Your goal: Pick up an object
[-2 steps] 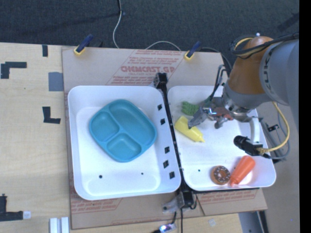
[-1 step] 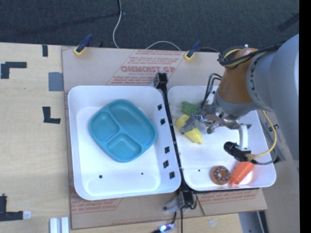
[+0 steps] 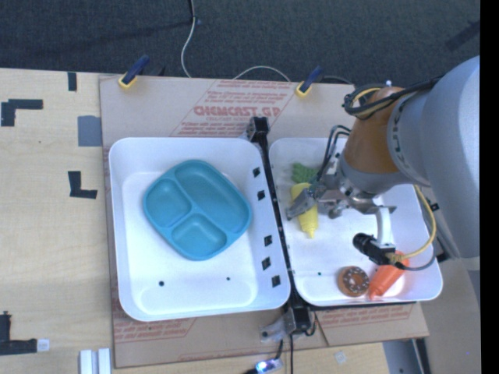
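The arm's grey bulk and orange band cover much of the right bin (image 3: 413, 291), so the upper right of that bin is hidden. The hand (image 3: 306, 203) sits low at the bin's left side, right by the divider between the two bins, and its metal fingers are too small and cluttered to read; I cannot tell whether they are spread or closed. A yellow toy (image 3: 309, 221) lies just under the hand, touching or nearly so, its top end lost behind the fingers. A green piece (image 3: 302, 172) pokes out just above it, partly covered. Near the bin's front edge a brown doughnut (image 3: 354, 280) and an orange carrot-like toy (image 3: 381, 282) lie side by side. The left bin (image 3: 125, 209) holds a blue divided plate (image 3: 196, 207), with open white floor along its front.
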Tool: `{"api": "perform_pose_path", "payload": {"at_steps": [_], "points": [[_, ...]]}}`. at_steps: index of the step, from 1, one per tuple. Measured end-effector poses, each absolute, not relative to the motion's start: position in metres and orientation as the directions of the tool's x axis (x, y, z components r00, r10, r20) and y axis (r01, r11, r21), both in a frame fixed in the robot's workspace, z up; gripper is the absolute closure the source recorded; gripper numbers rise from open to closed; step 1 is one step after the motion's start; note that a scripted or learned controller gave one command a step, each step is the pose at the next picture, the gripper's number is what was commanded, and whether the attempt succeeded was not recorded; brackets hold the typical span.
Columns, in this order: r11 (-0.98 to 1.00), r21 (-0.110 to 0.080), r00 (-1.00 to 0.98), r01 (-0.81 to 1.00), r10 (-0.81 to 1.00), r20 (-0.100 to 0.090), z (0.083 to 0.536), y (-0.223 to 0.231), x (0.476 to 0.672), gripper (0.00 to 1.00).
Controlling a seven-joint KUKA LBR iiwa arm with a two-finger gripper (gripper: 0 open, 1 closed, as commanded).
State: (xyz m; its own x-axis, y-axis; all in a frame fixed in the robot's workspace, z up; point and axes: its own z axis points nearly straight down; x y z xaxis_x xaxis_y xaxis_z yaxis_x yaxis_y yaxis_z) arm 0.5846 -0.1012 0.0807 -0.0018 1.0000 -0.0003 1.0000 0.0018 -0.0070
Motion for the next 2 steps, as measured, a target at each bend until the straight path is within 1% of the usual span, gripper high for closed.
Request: {"api": "perform_pose_path", "payload": {"at_steps": [1,2], "points": [[0.003,-0.009,-0.003,1.0,1.0,-0.001,0.089,-0.101,0.585,1.0],[0.002,-0.004,-0.002,1.0,1.0,0.001,0.128,-0.098,0.581,1.0]]}}
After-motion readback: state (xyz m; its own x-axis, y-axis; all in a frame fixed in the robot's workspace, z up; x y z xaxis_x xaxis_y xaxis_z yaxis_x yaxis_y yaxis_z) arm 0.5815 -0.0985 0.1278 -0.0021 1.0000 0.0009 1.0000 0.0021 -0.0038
